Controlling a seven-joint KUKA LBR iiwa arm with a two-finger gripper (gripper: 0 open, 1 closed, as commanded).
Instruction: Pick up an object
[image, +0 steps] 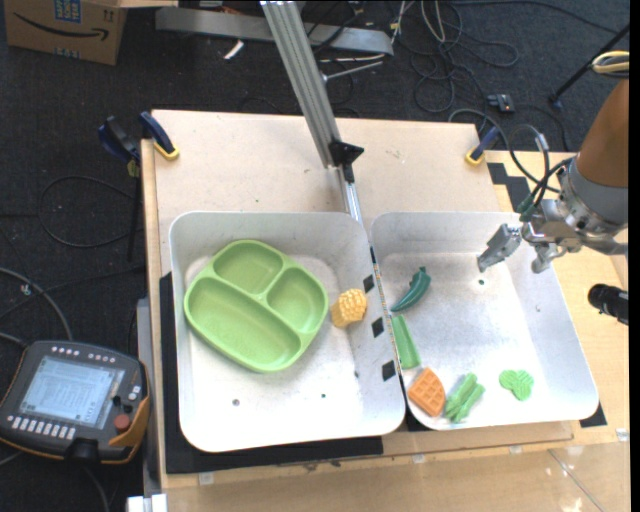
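My gripper (519, 252) hangs over the upper right part of the right bin (560, 300), its two fingers spread apart with nothing between them. Below and to its left lie a dark green pepper-like piece (412, 290) and a light green stick (405, 341). Near the bin's front edge lie an orange waffle-like piece (427, 391), a green bundle (463, 396) and a small green leafy piece (517, 382). In the left bin (200, 420) a yellow corn piece (348, 308) rests beside a green divided plate (256, 303).
A slanted metal pole (310, 85) crosses the bench top above the bins. Clamps sit at the bench's far corners (160, 140). A teach pendant (70, 400) lies on the floor at the lower left. Cables trail across the dark floor behind.
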